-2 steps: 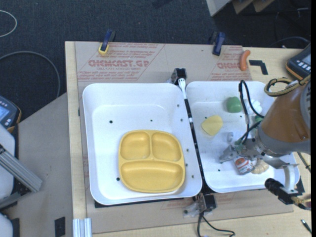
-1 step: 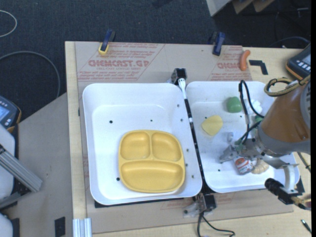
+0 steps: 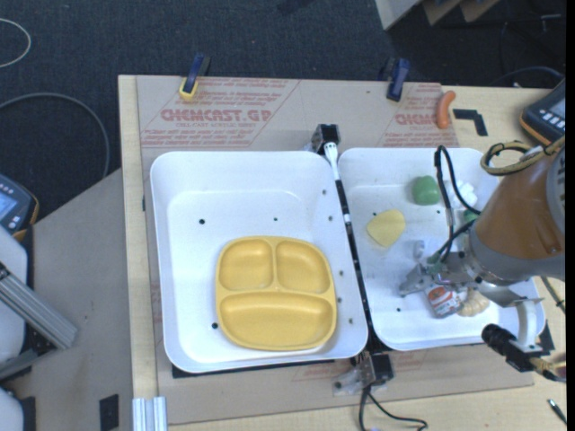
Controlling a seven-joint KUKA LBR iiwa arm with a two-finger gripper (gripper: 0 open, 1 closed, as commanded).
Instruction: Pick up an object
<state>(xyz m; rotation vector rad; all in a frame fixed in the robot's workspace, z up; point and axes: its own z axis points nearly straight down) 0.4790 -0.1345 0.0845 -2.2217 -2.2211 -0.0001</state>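
Gripper (image 3: 429, 281) low in right bin (image 3: 395, 330), fingers' state unclear (cluttered), yellow piece (image 3: 386, 228), green piece (image 3: 425, 189) nearby

My grey arm with its orange band (image 3: 523, 212) comes in from the right, bent down steeply at the near right of the scene. My metal two-finger gripper (image 3: 429, 279) hangs low at its end, pointing left, with black cables looping up along my wrist.
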